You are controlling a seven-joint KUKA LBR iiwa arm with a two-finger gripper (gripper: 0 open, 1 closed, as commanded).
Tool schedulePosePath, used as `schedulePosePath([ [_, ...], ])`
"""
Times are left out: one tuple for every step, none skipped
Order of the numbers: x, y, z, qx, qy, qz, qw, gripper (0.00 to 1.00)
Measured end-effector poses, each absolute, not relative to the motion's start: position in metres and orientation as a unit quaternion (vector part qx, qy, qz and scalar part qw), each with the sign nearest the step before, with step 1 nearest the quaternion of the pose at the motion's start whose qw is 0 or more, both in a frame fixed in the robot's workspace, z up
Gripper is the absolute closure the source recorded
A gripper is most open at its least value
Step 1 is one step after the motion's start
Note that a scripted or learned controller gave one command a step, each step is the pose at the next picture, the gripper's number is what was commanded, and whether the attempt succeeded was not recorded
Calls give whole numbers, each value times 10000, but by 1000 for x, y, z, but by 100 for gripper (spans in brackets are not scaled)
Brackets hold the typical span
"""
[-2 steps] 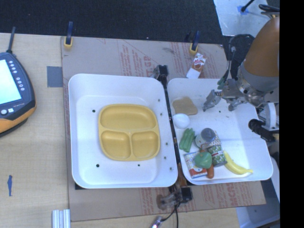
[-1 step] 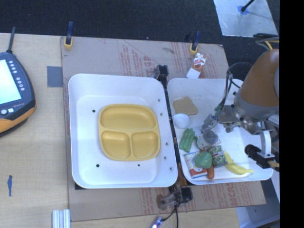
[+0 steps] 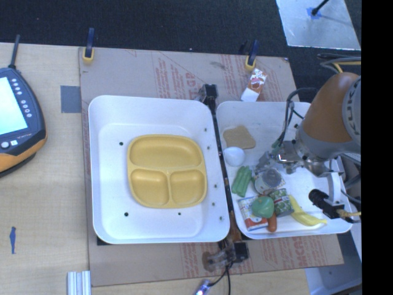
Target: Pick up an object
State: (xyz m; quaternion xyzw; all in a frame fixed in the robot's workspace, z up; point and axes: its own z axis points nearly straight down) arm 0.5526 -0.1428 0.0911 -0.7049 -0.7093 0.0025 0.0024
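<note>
We see the gripper [image 3: 268,165] low in the right bin [image 3: 264,110], over a crowded patch of small objects, and we cannot tell from this slanted view how its claw is set, since the wrist and its grey hardware cover the tips. Just beside it lie a green pickle-like piece [image 3: 242,180], a white egg-shaped object [image 3: 234,157] and a tan slice of toast [image 3: 239,137]; a round greyish object [image 3: 268,180] sits right under the tool and looks like the likeliest target, though we are guessing. Toward the near rim are a green pepper-like piece [image 3: 263,206], a printed packet [image 3: 277,203], a small carrot [image 3: 272,224] and a banana [image 3: 303,215], nearly touching one another. The yellow divided plate [image 3: 166,169] rests alone in the left bin [image 3: 104,165]. Our worry is the clutter: a descent here could pinch two things at once, or push the round one sideways. The egg may roll away.
</note>
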Motion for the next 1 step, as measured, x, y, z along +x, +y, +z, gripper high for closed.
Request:
schedulePosePath([
  [502,-117,103,-7050,-7092,17,18,0],
])
